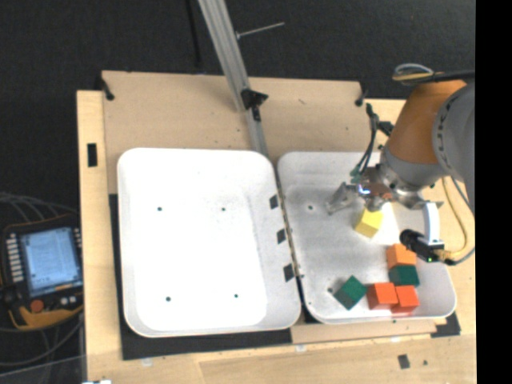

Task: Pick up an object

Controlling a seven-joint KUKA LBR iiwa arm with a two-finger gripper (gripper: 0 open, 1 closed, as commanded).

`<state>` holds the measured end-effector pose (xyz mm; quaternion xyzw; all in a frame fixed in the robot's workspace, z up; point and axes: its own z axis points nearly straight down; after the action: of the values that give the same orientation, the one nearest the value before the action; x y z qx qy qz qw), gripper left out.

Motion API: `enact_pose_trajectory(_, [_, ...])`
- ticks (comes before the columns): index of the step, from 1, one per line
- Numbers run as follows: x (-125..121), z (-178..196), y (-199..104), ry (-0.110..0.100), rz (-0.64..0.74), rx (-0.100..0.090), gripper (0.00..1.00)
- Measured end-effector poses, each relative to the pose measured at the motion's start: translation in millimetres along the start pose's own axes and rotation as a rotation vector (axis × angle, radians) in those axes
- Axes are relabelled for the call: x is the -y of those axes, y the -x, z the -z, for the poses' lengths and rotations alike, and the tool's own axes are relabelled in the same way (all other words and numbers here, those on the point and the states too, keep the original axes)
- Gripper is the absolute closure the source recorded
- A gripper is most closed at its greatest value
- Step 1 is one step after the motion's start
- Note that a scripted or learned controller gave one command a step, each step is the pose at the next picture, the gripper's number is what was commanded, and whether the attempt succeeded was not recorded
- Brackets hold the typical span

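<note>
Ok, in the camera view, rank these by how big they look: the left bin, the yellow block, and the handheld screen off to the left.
Largest to smallest:
1. Left bin
2. Handheld screen
3. Yellow block

The differences are clear, so no ties.

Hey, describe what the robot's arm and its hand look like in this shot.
The arm is bulky and rounded, grey with a broad orange band above the wrist. Thin cables run down beside it. The hand is a small metallic grey assembly with slim fingers.
</note>
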<state>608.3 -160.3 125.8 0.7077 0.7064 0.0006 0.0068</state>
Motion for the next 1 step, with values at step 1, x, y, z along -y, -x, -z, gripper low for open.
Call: enact_pose_trajectory(1, [-4.2,2.0,0.2,0.011,-0.001,-0.002,0.0])
